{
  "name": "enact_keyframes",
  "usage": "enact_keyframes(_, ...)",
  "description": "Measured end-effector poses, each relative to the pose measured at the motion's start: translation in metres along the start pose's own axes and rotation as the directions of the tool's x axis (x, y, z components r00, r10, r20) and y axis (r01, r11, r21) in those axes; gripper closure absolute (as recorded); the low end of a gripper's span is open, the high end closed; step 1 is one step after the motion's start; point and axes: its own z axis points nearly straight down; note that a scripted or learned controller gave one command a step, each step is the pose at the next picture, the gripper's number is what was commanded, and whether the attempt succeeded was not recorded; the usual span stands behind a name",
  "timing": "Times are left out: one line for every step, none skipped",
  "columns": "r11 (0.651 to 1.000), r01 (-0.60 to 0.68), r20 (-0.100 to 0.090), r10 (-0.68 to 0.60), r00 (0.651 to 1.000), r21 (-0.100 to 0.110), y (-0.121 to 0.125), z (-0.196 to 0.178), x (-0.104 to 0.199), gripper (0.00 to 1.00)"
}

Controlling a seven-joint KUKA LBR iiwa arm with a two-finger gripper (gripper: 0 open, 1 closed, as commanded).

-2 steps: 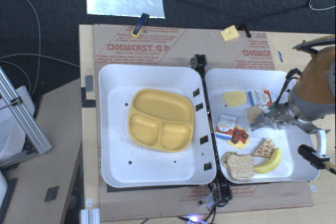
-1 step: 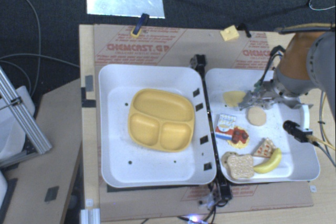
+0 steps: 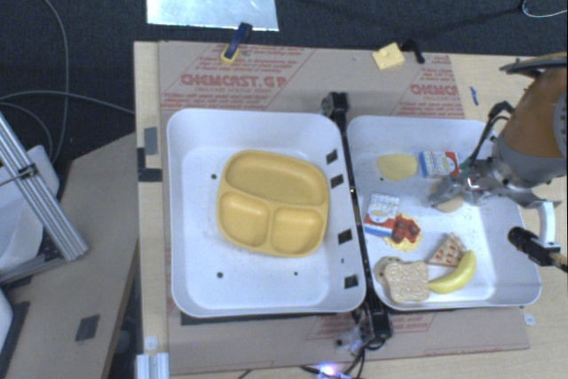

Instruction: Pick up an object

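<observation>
- Bread slice [image 3: 406, 280], round and brownish, lies at the near edge of the right bin [image 3: 506, 284], the thing closest to the camera.
- Touching its right side, a banana [image 3: 453, 274] curves along the bin floor, with a pizza slice [image 3: 445, 250] resting just above it.
- Further in, a small white carton [image 3: 382, 209] with blue and red print sits near the bin's left wall, and a red berry-like piece [image 3: 405, 231] lies against its lower right corner.
- Toward the far side of that bin, a pale yellow oval piece [image 3: 397, 166] lies beside a small blue and white box [image 3: 436, 162].
- From the right, the grey arm [image 3: 532, 124] with its orange band reaches over the right bin, and the tool [image 3: 451, 188] hangs low just below the blue and white box, right above a pale round piece [image 3: 449, 203] on the floor.
- Whether the tool is spread or closed I cannot tell, and whether it has hold of anything is not clear at this size.
- Left of the divider, the left bin [image 3: 191, 146] carries a yellow tray [image 3: 272, 201] with three compartments, set near its middle.
- Both bins rest on a brown printed sheet [image 3: 257, 71] on the surface, with a yellow block [image 3: 388, 57] lying beyond them.
</observation>
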Motion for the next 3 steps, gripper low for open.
enact_keyframes(1.000, 0.005, 0.001, -0.005, 1.000, -0.006, 0.003, -0.012, 0.002, 1.00)
enact_keyframes(1.000, 0.010, 0.000, -0.010, 1.000, -0.002, 0.023, -0.001, 0.064, 1.00)
enact_keyframes(1.000, 0.017, -0.003, -0.017, 1.000, -0.011, 0.026, -0.107, 0.179, 1.00)
